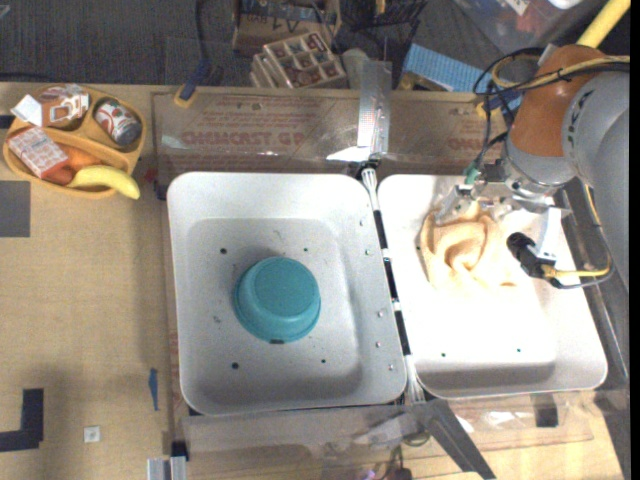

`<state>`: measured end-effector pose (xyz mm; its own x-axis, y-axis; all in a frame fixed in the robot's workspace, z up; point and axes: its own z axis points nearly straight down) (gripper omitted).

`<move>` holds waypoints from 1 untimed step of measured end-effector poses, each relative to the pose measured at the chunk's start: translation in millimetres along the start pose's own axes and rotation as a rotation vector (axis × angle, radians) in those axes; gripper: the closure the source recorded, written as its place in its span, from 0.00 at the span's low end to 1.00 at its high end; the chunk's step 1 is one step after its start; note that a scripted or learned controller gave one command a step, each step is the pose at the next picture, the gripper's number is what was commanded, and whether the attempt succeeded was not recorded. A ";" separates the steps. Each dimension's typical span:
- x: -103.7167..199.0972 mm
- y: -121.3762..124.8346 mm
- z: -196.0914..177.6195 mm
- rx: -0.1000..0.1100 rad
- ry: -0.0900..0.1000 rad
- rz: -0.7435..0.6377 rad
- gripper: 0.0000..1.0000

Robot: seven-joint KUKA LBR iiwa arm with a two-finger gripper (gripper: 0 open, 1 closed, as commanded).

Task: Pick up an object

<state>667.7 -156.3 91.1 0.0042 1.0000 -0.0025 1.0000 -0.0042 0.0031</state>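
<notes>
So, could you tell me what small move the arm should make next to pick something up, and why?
Probably a short descent onto the tan cloth. The gripper sits at the cloth's upper edge in the right bin, so the cloth is the nearest object; the teal bowl lies farther off in the left bin.

Arm (600,118) was a chunky grey thing with an orange band (545,118) above the wrist, and black and yellow cables (570,268) looped off near the gripper end.
</notes>
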 end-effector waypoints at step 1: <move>1.0 1.4 -10.6 -0.002 -0.003 -0.004 1.00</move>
<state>669.1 -155.3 101.7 0.0001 1.0000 -0.0054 1.0000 0.0000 0.0054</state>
